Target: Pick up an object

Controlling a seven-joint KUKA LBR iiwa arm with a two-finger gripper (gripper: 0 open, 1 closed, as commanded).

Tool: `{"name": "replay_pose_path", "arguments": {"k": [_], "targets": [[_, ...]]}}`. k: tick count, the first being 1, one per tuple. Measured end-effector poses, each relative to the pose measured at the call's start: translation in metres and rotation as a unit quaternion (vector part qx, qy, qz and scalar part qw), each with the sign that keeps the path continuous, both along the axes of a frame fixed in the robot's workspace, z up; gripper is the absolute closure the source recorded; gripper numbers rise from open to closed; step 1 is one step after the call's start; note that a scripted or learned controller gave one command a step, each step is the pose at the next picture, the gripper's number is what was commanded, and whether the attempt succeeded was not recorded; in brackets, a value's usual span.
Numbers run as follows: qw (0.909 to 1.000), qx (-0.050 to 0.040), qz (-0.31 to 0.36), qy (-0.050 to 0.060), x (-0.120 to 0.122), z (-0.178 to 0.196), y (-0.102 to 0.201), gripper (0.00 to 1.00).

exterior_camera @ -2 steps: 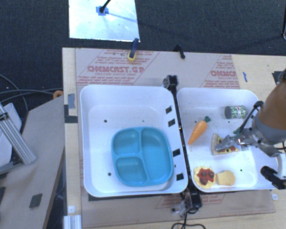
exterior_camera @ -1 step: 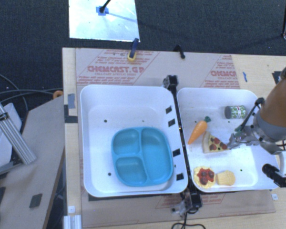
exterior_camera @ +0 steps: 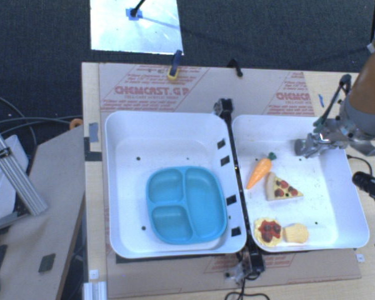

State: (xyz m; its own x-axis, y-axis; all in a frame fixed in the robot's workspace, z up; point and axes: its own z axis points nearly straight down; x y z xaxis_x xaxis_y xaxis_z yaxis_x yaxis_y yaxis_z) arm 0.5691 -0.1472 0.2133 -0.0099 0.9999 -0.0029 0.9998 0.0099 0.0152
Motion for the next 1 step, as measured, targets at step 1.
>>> {"name": "replay_pose_path", "arguments": {"k": [1], "targets": [[0.9999, 0.0029, -0.002, 0.010, -0.0133, -0.0888, 0.0387, 1.00]]}}
